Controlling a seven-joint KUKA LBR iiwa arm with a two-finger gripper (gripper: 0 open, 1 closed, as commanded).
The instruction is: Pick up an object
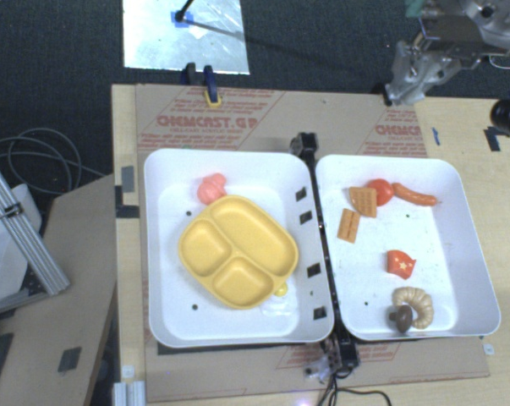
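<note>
Claw (pixel 404 87) upper right of frame, grip state I can't tell | nothing picked | risk: cracker (pixel 363 200), tomato (pixel 380 190), sausage (pixel 415 196) crowded, I may snag two

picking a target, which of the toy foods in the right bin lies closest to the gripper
The orange-red sausage at the right bin's far edge; the others lie farther from the gripper.

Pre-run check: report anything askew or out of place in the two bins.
The yellow divided tray lies skewed in the left bin, with a small yellow piece peeking from under its lower right edge. The pink item sits at its upper left corner. Nothing looks spilled or damaged.
</note>
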